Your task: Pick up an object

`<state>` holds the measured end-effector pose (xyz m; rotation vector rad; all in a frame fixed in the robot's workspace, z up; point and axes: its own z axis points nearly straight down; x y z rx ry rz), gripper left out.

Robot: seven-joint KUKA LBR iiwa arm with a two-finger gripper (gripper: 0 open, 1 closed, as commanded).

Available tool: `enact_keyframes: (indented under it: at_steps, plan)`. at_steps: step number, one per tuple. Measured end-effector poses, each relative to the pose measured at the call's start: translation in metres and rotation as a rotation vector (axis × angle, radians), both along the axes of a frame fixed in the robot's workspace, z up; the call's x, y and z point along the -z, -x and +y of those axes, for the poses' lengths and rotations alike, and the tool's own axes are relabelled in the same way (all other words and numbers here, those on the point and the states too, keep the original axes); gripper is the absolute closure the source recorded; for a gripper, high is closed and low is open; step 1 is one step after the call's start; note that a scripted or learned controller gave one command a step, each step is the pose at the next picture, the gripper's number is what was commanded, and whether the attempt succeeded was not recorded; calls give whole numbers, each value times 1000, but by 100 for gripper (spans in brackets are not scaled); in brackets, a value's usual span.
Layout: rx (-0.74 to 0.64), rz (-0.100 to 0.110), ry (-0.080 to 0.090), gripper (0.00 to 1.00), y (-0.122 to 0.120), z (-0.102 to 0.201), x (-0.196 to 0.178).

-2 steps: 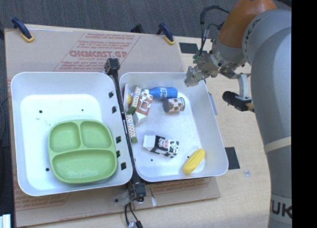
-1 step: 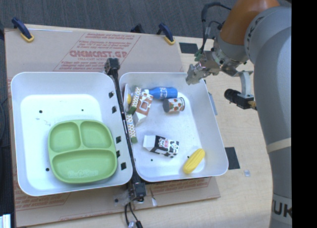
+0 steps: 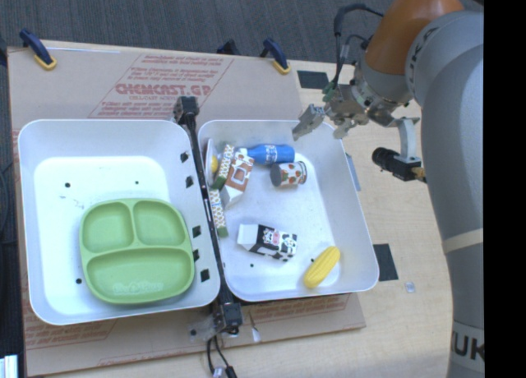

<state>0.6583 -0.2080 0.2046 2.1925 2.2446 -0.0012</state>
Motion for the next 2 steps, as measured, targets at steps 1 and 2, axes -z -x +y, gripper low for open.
enact_keyframes:
  at_steps: [1,2]
  plan:
    - [18,7,-5,0,78,-3,113]
    - [22,7,8,0,43,78,112]
